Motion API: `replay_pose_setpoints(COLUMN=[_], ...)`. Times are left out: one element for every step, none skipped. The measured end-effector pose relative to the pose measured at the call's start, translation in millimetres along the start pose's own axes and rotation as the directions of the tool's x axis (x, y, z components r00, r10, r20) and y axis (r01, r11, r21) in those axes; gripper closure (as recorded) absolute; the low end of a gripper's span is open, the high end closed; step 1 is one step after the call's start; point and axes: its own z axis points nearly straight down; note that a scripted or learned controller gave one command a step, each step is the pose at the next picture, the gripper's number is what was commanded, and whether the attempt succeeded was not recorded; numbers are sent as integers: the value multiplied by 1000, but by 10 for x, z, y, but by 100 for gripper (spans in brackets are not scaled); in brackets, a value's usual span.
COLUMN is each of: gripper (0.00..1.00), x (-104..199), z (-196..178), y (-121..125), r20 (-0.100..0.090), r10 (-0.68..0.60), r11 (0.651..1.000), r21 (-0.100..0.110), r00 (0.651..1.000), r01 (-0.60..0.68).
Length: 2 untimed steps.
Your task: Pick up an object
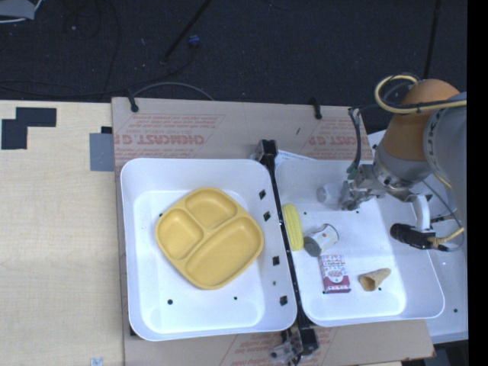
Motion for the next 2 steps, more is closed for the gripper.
replay_pose_setpoints(gripper=[100,100], x=[43,-40], z=[-449,-1019], y=[-41,-88], r20=[1,2], r10=[2,4], r11=[1000,1000], r21=[-5,-6], r00=[1000,1000], r01=[-2,-4])
